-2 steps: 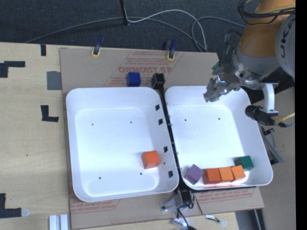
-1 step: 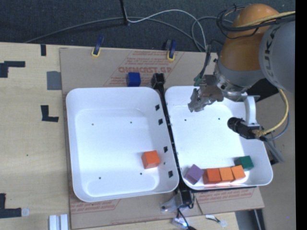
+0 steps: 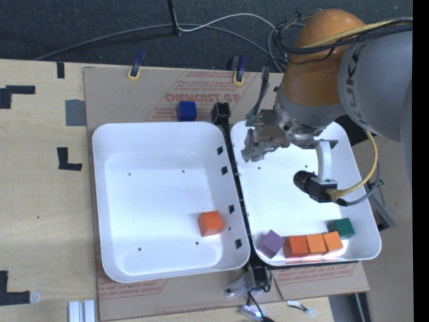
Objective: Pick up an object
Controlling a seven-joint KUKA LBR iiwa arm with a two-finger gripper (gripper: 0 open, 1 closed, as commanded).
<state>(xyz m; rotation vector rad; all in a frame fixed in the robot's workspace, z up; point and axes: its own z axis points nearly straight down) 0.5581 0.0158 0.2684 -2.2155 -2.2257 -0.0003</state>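
Camera view: nearest, along the right bin's (image 3: 362, 250) front edge, a purple block (image 3: 271, 243), two orange blocks (image 3: 306, 245) and a green one (image 3: 343, 227) line up. An orange cube (image 3: 210, 223) sits in the left bin (image 3: 134, 146). Farther back, the pincer (image 3: 258, 143) hangs over the right bin, carrying nothing; its spread can't be told.

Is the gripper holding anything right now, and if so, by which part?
Cannot be told. The gripper hangs over the right bin near its left wall, too small and blurred to judge. No block appears in it.
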